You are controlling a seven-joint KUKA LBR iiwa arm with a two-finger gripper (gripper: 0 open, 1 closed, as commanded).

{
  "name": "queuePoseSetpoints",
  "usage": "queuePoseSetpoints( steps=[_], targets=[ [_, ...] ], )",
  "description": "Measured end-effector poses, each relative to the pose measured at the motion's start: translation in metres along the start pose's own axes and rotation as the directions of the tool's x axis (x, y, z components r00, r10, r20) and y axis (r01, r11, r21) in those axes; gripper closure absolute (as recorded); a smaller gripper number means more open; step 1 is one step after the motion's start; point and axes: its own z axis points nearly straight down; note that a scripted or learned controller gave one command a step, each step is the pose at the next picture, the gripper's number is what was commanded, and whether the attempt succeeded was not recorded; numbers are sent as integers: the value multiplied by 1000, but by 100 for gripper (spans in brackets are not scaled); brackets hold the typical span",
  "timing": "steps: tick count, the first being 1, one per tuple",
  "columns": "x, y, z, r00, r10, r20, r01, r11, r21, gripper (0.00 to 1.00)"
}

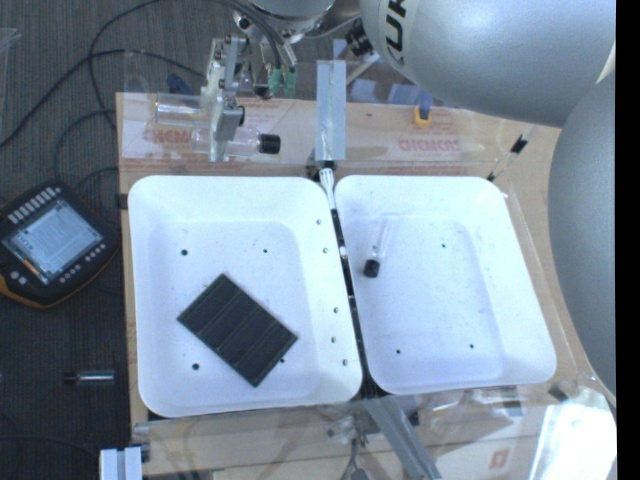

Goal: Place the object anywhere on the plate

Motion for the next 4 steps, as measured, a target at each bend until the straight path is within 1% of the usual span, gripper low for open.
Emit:
queuePoseSetpoints(
  steps=[2, 3, 4],
  targets=[
    [-2, 2, -17, 1000, 0, 2, 0, 1000, -6, 100],
    [55, 2, -33, 899, -438, -2, 438, 899, -1, 100],
    [90, 3, -34, 738, -675, -1, 675, 738, -1, 100]
  ],
)
